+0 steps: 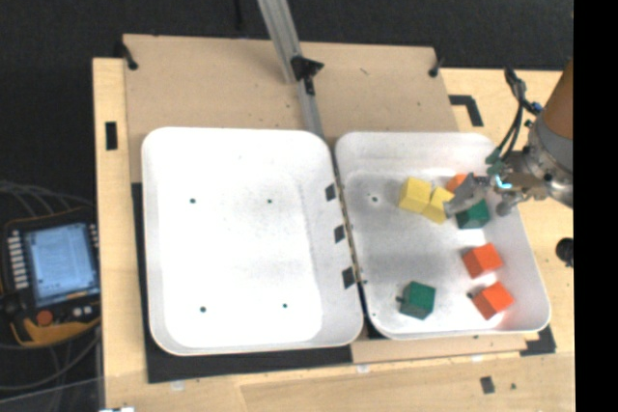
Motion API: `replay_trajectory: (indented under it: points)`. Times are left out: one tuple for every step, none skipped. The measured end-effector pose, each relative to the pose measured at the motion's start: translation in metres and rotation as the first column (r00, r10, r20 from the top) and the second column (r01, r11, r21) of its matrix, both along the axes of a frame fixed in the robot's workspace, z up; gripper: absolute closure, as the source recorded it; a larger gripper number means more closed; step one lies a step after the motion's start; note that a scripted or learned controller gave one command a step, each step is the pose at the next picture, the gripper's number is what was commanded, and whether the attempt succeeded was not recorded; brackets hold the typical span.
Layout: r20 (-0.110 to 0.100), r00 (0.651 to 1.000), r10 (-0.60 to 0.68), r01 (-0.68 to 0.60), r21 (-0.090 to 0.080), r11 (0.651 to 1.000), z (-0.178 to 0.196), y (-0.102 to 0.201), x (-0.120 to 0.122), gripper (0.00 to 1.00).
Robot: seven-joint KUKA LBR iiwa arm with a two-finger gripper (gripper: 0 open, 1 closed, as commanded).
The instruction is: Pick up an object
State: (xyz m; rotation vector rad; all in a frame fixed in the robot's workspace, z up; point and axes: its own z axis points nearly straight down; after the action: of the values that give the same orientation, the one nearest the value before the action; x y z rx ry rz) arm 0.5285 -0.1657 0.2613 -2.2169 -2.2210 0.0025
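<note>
While my gripper (480, 198) hangs low over the right bin (386, 150), I look at what sits around it. All the blocks are in this bin, so that is why the arm reaches in here and not over the left bin (232, 236), which is far off to the gripper's other side.

Right under the gripper is a dark green block (472, 216). It looks like it is touching the gripper's tip, but I cannot tell if it is truly between the fingers. I also cannot tell if the gripper is spread or pressed together, because it is small and blurry from up here.

Just beside the gripper, toward the middle of the bin, sit two yellow blocks (425, 199), touching each other. A little orange piece (456, 180) peeks out next to the gripper too. These three are crowded close, so I think a grab here could bump a neighbor.

Farther from the gripper, toward the near edge of the table (290, 381), are two orange blocks (481, 260) and a second green block (417, 299). They stand apart and look easier to grab.
</note>
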Motion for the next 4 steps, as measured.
replay_trajectory:
  points:
    - [0.006, 1.0, -0.001, 0.001, -0.001, 1.0, 0.003, 0.0, 0.001, 0.0]
    - [0.0, 1.0, -0.003, 0.003, -0.003, 1.0, -0.041, -0.003, 0.006, 0.0]
    - [0.0, 1.0, -0.004, 0.004, -0.002, 1.0, -0.086, 0.003, 0.004, 0.0]
    - [-0.002, 1.0, -0.003, 0.003, -0.002, 1.0, -0.148, 0.003, -0.002, 0.0]
